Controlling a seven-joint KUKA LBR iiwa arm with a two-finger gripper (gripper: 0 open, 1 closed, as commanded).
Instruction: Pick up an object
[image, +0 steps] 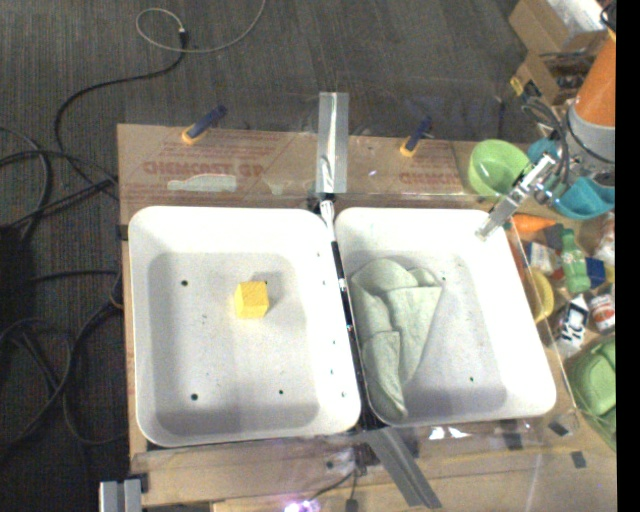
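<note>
In left bin (150, 240): yellow block (251, 299), probably light, stiff; best pinched across flat sides. Gripper (497, 218) far right; finger state unclear.

The grey arm with the orange band (600, 75) is cut off by the top right corner, so little above its wrist shows. Its two-finger gripper (497, 222) is a thin pale sliver over the right white plastic bin's (520, 380) far corner, too small to read. The crumpled pale green cloth (398, 320) folds over itself and hides part of that bin's floor. A jumble of small colourful items (580, 270) beside the bin is too blurred to identify, and a lime green object (596, 380) runs out of view.
</note>
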